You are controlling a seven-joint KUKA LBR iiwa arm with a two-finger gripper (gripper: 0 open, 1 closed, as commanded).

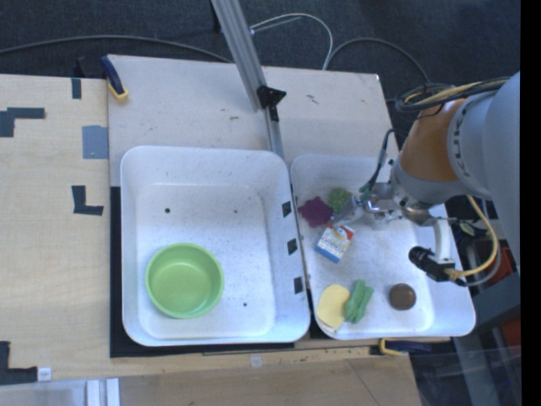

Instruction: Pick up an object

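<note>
The grey robot arm with the orange band [439, 155] reaches in from the right and comes down low into the right-hand shallow white bin [448, 315]; its small metal gripper [365, 207] sits near the top of that bin, very close to a bumpy green toy [340, 198] and a dark purple soft lump [315, 211]; just below it lies a little blue, white and red box [335, 243].

I cannot tell how the hand is set (it is too small and too mixed up with the things around it), and nothing I can see sits between its tips, so I would not say it has anything yet.

The things to pick from are all in the right bin; lower down lie a flat yellow piece [333, 305], a long green piece [358, 301] touching it, and a round brown ball [401, 296] a bit apart; the left-hand white bin [203, 176] has a round light green plastic bowl [184, 279] in it.

What could go wrong, I think: the green toy, the purple lump and the box are packed close together, so the hand might push one away instead of grabbing it; or it might pinch two at once and drop both; the purple lump looks soft and could slip out; the toys are also near the wall between the bins, so a push could jam one against it.
</note>
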